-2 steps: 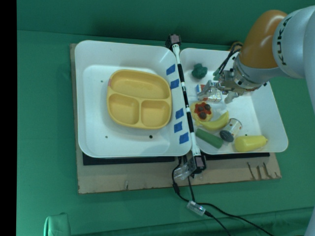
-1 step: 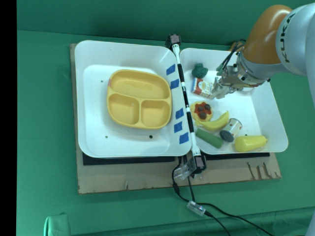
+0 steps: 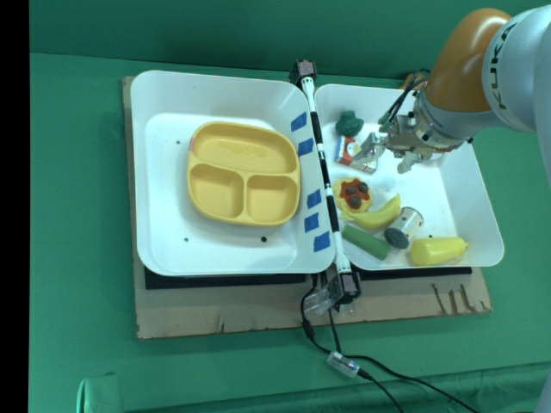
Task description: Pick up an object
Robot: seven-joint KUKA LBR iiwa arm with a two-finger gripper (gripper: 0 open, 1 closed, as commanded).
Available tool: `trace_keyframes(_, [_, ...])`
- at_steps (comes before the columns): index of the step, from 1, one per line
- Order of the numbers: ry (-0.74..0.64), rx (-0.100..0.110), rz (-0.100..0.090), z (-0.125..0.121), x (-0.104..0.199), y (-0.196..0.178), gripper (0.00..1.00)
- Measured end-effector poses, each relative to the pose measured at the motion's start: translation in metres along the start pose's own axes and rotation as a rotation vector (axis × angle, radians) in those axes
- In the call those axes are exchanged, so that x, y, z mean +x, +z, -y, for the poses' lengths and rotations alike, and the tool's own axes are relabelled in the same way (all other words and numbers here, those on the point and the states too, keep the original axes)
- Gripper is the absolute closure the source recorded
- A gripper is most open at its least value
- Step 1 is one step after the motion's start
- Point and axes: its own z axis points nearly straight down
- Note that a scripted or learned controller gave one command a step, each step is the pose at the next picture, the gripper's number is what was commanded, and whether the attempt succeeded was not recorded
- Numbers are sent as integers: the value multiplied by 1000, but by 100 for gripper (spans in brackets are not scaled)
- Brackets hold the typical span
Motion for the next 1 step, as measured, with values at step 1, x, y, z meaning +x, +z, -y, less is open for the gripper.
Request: trace_keyframes(1, [-11,13,-4,-56,-2,18,0])
